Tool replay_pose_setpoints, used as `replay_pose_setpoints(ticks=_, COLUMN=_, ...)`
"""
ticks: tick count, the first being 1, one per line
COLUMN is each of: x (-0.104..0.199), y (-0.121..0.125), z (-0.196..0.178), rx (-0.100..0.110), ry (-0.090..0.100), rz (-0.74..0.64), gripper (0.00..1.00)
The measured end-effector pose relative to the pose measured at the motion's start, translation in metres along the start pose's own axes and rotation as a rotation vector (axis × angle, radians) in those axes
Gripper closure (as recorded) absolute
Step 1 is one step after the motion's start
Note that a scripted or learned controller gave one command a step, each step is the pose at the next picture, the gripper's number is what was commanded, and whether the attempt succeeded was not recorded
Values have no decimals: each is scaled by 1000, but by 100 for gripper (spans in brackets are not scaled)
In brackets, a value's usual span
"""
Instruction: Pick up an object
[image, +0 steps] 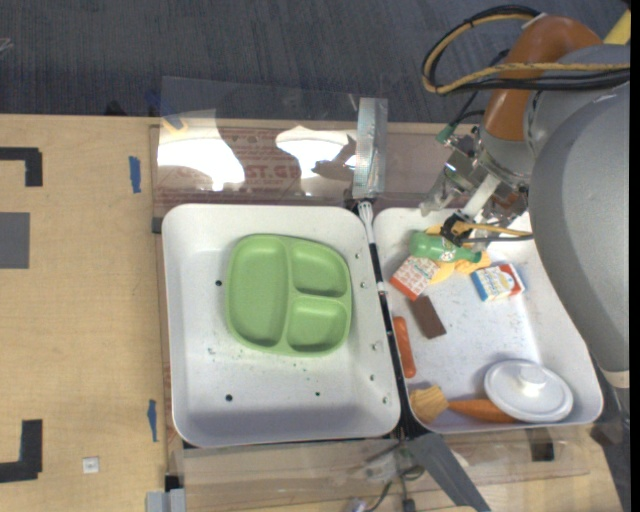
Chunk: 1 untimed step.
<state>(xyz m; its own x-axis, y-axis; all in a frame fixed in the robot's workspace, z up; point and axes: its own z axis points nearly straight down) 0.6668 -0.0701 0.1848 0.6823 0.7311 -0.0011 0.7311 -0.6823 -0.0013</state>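
Arm (560, 150) reaching from right, wrist low over right bin's (560, 330) far end

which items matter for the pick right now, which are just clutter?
In play: gripper, green toy just under it, at the right bin's far end.

Lying about: green tray in left bin, white lid, brush, brown block, blue-white box.
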Motion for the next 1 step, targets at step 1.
replay_pose_setpoints(ticks=1, x=8, y=-88, z=1, rx=4, ry=0, rz=185, gripper=0)
